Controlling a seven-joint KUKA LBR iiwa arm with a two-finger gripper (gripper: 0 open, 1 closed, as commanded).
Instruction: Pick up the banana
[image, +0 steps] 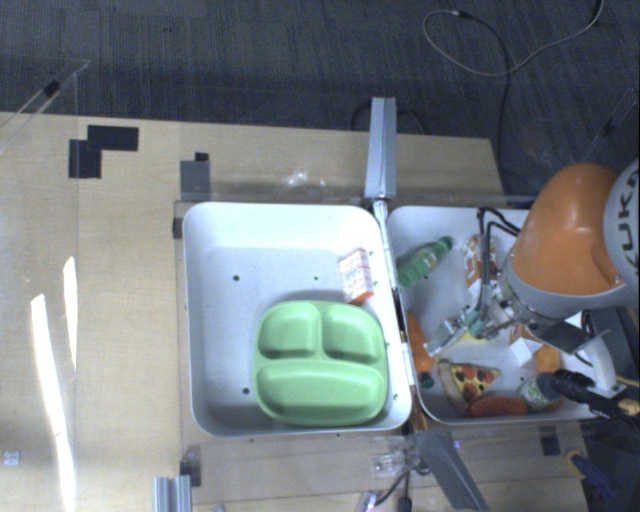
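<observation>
The left bin (205, 300) holds a pale green divided plate (322, 362), set toward its near right corner, and a small red-and-white packet (355, 276) lying just beyond the plate's far edge, close to the wall between the bins. The far and left parts of this bin's floor are bare white.

The right bin (432, 222) is crowded. A green bottle (423, 259) lies tilted near its far left corner. A toy pizza slice (468, 379) and a red sausage-like piece (497, 406) sit along the near wall. Small orange bits (420, 355) lie against the left wall. An orange-and-white wrapper (470, 256) lies to the right of the bottle.

The arm (570, 245), with its orange band, hangs over the right half of this bin and covers much of its floor. The gripper (478, 322) is low among the clutter near the bin's middle, above the pizza slice. Whether it is apart or together cannot be told, and nothing can be seen clamped in it.

Open room is scarce here: items press on the left and near walls, with a small white patch around the gripper.

The banana cannot be picked out with certainty among the small, blurred items in the right bin, so its place and look cannot be told.
</observation>
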